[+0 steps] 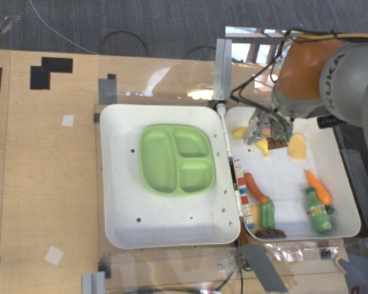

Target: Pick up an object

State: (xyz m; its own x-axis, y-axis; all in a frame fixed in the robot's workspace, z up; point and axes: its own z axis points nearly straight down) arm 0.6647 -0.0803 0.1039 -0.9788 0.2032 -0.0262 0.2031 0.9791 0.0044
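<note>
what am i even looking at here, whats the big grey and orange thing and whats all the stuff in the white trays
One camera fixed above a wooden bench looks down at a slant. The big grey and orange shape at upper right is a robot arm reaching in from the right. At its tip is a two-finger gripper, low over the back of the right bin, among some yellow toy pieces. I cannot tell from here whether it grips anything.

Two shallow white bins sit side by side. The left bin holds a green divided plate. The right bin holds small toy foods: yellow pieces by the gripper, an orange carrot, a green bottle, and a reddish sausage-like piece above another green item.

Its job is to pick up one object.
</note>
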